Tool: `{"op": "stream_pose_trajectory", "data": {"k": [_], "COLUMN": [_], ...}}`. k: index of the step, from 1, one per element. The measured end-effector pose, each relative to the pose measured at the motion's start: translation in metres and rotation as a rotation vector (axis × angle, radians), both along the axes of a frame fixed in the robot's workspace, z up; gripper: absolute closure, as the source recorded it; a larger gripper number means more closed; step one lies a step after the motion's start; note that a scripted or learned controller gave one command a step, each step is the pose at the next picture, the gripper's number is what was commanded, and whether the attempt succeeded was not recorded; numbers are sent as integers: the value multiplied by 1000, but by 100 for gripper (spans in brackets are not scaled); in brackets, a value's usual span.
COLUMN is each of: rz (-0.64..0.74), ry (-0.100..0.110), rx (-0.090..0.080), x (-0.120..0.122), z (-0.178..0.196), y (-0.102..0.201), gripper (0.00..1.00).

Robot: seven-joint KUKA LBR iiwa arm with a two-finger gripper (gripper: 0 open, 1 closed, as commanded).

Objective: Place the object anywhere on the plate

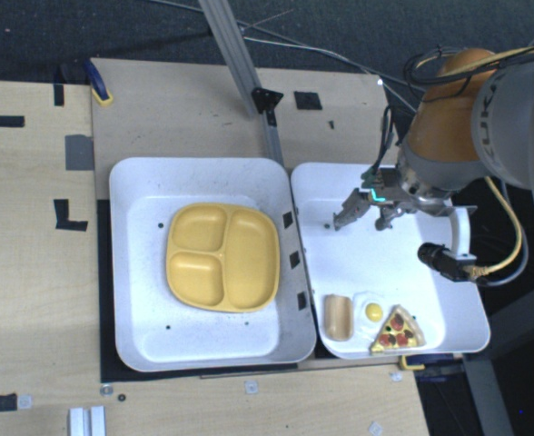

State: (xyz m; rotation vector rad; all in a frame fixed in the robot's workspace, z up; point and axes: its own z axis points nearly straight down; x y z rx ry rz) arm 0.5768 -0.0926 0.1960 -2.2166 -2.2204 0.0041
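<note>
My gripper [365, 214] spread open over the right bin [449, 284], nothing between its fingers, yellow divided plate [222, 255] in left bin [140, 243], toy pizza slice [398, 330] at right bin's near edge

A pale wooden bench [31, 243] spreads across the lower and left parts of the scene, its surface marked with short strips of black tape [67, 214] and a grey patch [79, 151]. A blue and yellow clamp [98, 82] sits at a corner of the raised board behind the bins. Beyond the bench lies dark grey carpet-like floor [85, 16], crossed by thin cables [276, 34]. A grey metal post [235, 48] slants down from the top edge toward the bench. Lighting is even, with soft shadows.
</note>
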Motion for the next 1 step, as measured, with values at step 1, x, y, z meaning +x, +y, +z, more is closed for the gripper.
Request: {"op": "stream_pose_trajectory", "data": {"k": [1], "rz": [0], "ry": [-3], "rx": [0], "x": [1], "z": [1], "y": [0], "gripper": [0]}}
